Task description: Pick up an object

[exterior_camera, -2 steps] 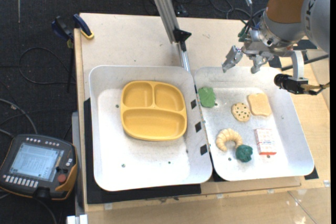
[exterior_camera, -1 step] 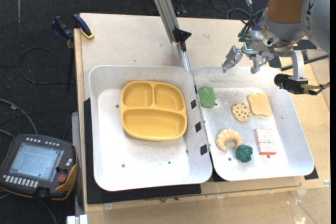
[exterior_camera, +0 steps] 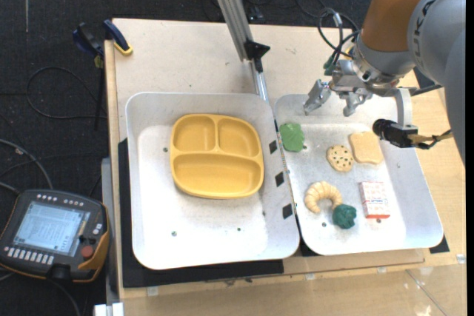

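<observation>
Over the far edge of the right bin (exterior_camera: 415,233) the gripper (exterior_camera: 335,100) hangs with its fingers spread apart and nothing between them, so no pick has happened. From there the nearest items sit toward 6 o'clock: a round speckled cookie (exterior_camera: 340,158) almost straight below it and a tan toast slice (exterior_camera: 365,147) just beside that at about 5, its long axis running roughly 12 to 6. Green lump (exterior_camera: 292,136) is off at 7-8, and the croissant (exterior_camera: 323,195) further down at 6.
</observation>
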Controlling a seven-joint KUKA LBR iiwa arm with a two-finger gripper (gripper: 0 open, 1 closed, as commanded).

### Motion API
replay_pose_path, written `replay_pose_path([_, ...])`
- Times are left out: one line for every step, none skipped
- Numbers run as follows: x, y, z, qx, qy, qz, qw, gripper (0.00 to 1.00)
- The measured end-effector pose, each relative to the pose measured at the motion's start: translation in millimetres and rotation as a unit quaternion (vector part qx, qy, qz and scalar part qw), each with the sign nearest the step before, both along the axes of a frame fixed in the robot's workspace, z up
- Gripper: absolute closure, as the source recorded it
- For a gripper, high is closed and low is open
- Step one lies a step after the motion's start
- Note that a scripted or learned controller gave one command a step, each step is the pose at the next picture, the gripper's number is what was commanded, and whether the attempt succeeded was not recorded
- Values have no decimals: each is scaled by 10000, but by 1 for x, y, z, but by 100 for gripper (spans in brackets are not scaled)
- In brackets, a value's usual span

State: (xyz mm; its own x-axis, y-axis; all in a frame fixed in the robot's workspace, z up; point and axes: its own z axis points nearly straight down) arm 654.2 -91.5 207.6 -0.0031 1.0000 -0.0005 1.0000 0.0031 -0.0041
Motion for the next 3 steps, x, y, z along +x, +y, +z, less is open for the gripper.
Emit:
replay_pose_path([-1, -3, -64, 1, 7, -18, 10000, 0])
replay_pose_path([0, -4, -112, -8, -32, -22, 10000, 0])
replay_pose_path([2, -4, -98, -15, -68, -23, 10000, 100])
